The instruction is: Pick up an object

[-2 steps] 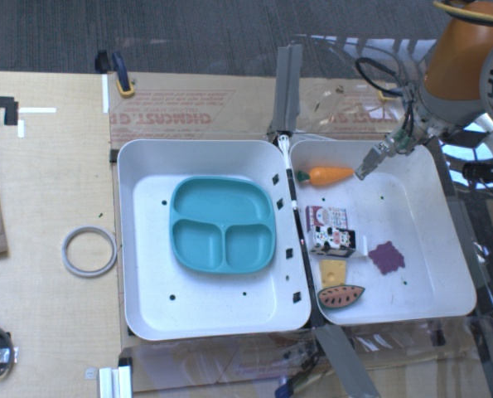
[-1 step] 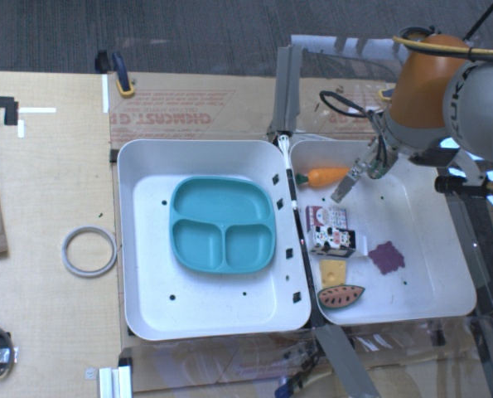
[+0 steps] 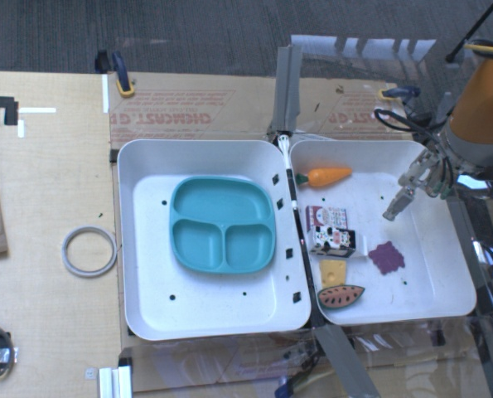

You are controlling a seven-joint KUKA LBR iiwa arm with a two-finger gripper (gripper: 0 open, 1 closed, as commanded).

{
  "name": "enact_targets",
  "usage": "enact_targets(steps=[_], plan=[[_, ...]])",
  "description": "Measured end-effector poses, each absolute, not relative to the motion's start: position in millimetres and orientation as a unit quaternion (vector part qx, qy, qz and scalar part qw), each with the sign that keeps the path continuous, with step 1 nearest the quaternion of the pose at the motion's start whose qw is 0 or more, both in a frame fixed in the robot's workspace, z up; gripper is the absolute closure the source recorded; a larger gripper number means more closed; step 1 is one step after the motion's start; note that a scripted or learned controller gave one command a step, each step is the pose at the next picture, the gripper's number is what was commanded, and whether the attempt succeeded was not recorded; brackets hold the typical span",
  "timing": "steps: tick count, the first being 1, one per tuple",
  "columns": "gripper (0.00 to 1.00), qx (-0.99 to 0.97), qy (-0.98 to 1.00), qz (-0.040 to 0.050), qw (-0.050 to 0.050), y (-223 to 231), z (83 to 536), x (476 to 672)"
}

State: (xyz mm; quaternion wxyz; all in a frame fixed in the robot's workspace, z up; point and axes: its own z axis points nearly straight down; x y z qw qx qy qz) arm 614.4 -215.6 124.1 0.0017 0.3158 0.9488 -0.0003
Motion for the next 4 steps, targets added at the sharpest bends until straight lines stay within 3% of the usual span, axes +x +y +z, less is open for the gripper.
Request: enact_targets(steps=[1, 2, 3, 4], plan=[[0.0, 0.251, 0.968, 0.0004, 0.0, -150, 92, 539.8], [0.0, 0.355, 0.935, -0.0022, 0.003, -108, 93, 509.1], [0.0, 0.465, 0.885, -0.0002, 0.001, -193, 92, 503.5], [1.0, 0.466, 0.885, 0.0002, 0.002, -193, 101, 504.5]])
